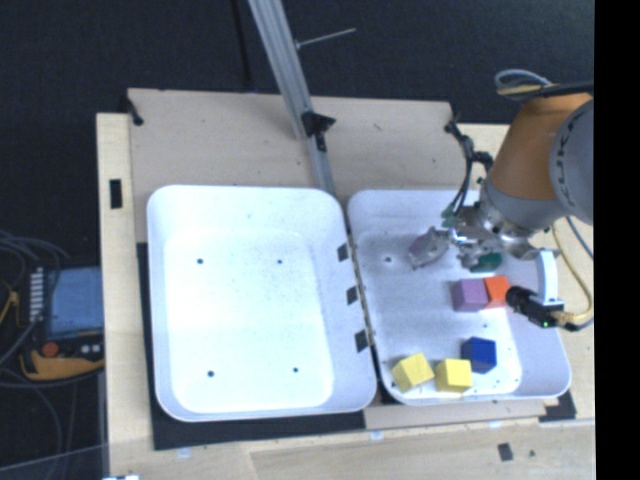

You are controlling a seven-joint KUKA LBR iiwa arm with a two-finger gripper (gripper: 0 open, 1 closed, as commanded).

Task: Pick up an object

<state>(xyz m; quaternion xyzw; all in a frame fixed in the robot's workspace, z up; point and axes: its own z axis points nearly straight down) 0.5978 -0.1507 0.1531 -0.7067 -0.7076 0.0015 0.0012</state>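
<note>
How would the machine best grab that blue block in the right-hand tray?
Probably from straight above, the tool closing on two opposite flat sides of the blue block. It sits apart from the yellow blocks with bare tray floor around it, so both fingers should fit.

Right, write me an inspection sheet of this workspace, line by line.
Surface: wooden bench bearing the left bin and the right bin, side by side.
Job's things: in the right bin, purple block touching orange block; blue block; two yellow blocks near the front rim; a green thing under the arm's wrist.
Clutter: nothing seen.
Grippers: claw low over the right bin, fingers too blurred to judge.
Cables: loose cables left of the bench; cable on the arm.
Surroundings: blue box at left; metal rail slanting over the bench.
</note>
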